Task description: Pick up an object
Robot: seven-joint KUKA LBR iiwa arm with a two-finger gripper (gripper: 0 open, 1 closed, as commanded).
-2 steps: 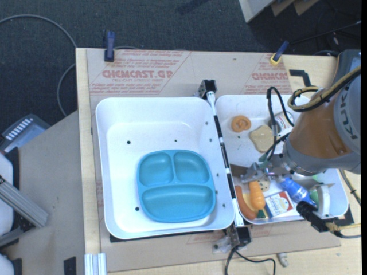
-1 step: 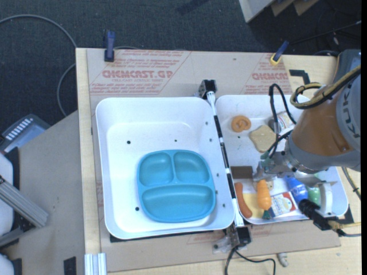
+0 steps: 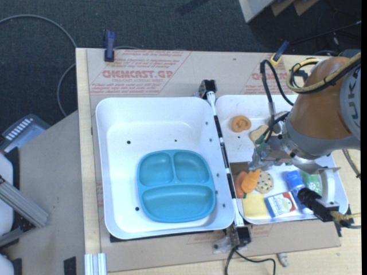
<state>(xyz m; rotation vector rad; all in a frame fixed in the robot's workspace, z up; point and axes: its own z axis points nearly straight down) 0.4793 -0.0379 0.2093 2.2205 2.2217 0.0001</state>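
Note:
My gripper hangs low over the right bin, near its left wall, with the arm reaching in from the right. Just below its tip lies an orange carrot-shaped toy, beside a round speckled cookie. An orange ring-shaped pastry lies farther back, apart from the gripper. A pale yellowish piece peeks out behind the wrist. Nothing shows between the gripper's tips.
At the front of the right bin lie a yellow block, a small blue, red and white carton, a blue bottle and a green item. The left bin holds a blue divided plate.

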